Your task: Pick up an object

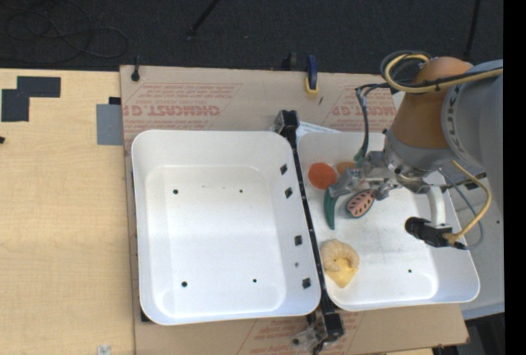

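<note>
In the right bin, the gripper hangs low over the upper middle, reaching in from the right under the orange-banded wrist. Directly beneath it, touching or nearly touching, lies a red seeded piece with a green rim, like a melon slice. A curved green item lies just left of that. An orange ball rests near the bin's left wall. A crumpled yellow object sits at the front left of the same bin.
The left bin sits beside the right one, with a black divider rail between them. A black piece on a yellow cable hangs over the right bin's right side. Brown cardboard lies under both bins.
</note>
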You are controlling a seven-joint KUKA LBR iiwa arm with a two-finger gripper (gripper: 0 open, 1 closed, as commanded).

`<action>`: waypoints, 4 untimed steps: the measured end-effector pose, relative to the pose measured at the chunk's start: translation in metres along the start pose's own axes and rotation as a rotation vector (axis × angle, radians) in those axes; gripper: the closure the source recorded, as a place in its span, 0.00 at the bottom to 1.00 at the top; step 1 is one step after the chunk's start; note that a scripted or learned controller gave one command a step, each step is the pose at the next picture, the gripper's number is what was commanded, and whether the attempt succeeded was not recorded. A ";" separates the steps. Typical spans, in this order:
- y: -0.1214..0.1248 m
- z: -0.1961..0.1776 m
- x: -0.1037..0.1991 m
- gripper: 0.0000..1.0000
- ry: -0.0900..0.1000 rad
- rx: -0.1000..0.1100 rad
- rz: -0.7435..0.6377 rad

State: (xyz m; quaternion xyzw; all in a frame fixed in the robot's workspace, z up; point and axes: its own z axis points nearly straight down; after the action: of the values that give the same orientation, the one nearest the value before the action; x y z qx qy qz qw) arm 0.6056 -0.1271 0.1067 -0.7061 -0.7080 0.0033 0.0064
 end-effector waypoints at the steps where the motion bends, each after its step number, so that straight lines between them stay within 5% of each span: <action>1: 0.040 0.022 0.019 0.00 -0.003 -0.008 -0.001; 2: 0.039 0.020 0.045 0.00 -0.006 -0.011 0.001; 3: 0.039 0.013 0.044 1.00 -0.004 -0.006 0.002; 4: 0.027 0.019 0.016 1.00 -0.004 -0.015 0.003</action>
State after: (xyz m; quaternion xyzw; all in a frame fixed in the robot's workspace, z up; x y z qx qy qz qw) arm 0.6327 -0.1105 0.0874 -0.7071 -0.7072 -0.0007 -0.0003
